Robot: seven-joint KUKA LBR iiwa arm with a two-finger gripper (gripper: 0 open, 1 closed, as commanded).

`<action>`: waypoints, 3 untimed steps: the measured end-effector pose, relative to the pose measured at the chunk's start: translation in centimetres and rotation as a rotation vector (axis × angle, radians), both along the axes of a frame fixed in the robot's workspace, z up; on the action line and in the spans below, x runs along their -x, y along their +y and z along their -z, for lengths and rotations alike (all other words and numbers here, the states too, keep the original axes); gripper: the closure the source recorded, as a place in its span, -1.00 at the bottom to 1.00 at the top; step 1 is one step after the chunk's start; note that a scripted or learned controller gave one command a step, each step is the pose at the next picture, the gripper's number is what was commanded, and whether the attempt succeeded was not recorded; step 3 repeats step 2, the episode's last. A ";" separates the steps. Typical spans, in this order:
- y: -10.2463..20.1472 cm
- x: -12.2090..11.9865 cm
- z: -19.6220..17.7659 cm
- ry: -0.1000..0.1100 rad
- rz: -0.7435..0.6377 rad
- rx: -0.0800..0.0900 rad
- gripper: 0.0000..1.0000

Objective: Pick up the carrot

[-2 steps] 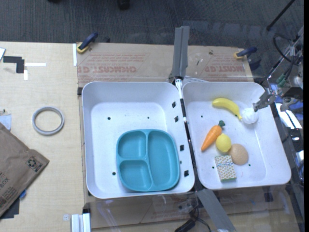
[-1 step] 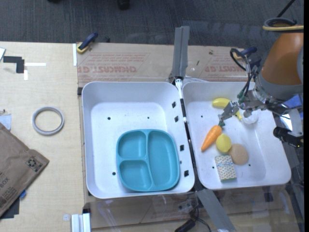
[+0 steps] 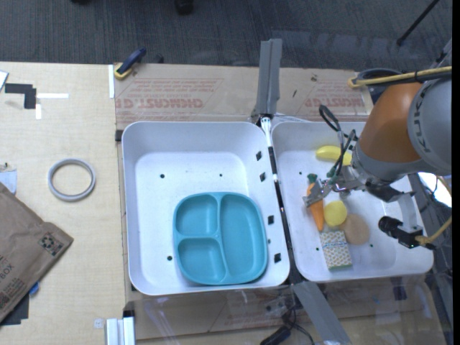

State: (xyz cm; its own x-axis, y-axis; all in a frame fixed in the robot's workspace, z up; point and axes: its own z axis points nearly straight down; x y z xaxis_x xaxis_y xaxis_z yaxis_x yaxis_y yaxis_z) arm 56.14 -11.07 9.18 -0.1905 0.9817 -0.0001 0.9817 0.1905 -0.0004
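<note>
A grey KUKA arm [image 3: 402, 131] with an orange band leans in from the right over the right bin [image 3: 374, 268], its jaws [image 3: 332, 187] down among a huddle of toy food. The carrot [image 3: 316, 208], a short orange cone with a green top, lies near the bin's left wall, its tip toward the bin's near edge. The jaws sit at or just above its leafy end, and whether they are spread or pressed together cannot be told from this angle. No carrot is seen lifted, so the reach-and-grasp step looks to be in hand.

Touching the carrot's right side is a glossy yellow lemon [image 3: 335, 212]; next to it a matte tan oval piece [image 3: 356, 229], and below them a speckled sponge-like block [image 3: 336, 252]. A smooth yellow piece [image 3: 328, 152] lies farther back.

The next move likely calls for closing on the slim carrot without nudging the lemon, then a straight lift.

The left bin [image 3: 144, 192] holds a turquoise three-compartment plastic tray [image 3: 219, 237]. On the wood-toned counter [image 3: 57, 121] rests a tape ring [image 3: 72, 178].
</note>
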 end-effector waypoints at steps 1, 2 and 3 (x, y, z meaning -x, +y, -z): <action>-0.1 0.0 -0.9 0.001 0.004 0.000 1.00; 8.4 -2.8 -11.1 0.002 0.484 0.002 1.00; 8.4 -2.8 -11.1 0.002 0.484 0.002 1.00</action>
